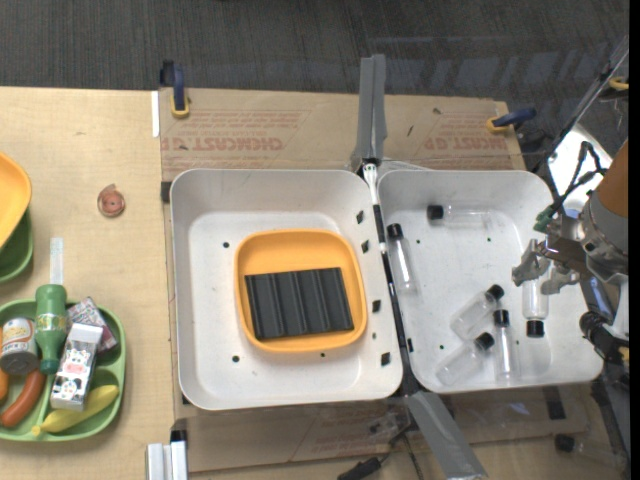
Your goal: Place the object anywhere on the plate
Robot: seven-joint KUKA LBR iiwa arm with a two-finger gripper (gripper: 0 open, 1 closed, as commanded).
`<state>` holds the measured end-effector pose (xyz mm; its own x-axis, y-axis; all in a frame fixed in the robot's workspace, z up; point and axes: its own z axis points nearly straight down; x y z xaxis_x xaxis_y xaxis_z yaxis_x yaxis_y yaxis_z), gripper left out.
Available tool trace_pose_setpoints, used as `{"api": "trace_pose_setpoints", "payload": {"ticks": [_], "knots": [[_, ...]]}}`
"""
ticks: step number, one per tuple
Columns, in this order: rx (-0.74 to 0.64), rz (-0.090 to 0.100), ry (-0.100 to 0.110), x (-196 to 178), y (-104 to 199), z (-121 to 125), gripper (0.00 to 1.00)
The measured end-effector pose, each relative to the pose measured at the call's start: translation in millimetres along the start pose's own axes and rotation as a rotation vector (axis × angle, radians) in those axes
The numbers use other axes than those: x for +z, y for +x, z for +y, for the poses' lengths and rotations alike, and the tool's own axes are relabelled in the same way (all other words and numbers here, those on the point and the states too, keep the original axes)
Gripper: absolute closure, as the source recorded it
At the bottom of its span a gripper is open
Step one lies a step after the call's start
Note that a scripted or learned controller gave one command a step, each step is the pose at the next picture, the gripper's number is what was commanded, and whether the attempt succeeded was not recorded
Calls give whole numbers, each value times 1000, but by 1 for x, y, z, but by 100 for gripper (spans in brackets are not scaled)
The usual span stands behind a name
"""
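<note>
Far to the left on the wooden desk [100,128], a green divided plastic tray [100,393] carried toy food, among it a green bottle [50,323], a small white carton [74,368] and a yellow banana [75,413]. Above it the edge of an orange bowl [10,203] showed at the frame's border, and a small pink round piece [111,202] lay alone on the desk nearby. Next came the left shallow white bin [200,368], with a rounded square orange plastic plate [298,249] near its middle. On that plate lay a dark grey ribbed rectangular block [299,302], flat and inside the rim. Beside it, the right shallow white bin [430,358] held several clear plastic vials with black caps [462,215], scattered: one near the top, one along the left wall, and a cluster toward the lower middle, none touching the plate. One clear vial [536,303] stood just under the arm's end near the bin's right wall, black cap down. At the right, the grey arm [612,208] reached over that bin's edge; its metal fingers [526,268] were above the vial, but whether they were spread or closed on it could not be told.
</note>
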<state>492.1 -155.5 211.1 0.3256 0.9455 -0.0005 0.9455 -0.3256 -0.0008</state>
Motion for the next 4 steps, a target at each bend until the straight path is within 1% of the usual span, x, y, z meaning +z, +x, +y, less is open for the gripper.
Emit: {"api": "trace_pose_setpoints", "payload": {"ticks": [1, 2, 3, 4], "knots": [[-211, -2, 1, -11, 72, 50, 100], [-314, -2, 0, 10, 98, 86, 100], [-443, -2, -1, -8, 141, 120, 100], [-586, -2, -1, -1, 154, 123, 100]]}}
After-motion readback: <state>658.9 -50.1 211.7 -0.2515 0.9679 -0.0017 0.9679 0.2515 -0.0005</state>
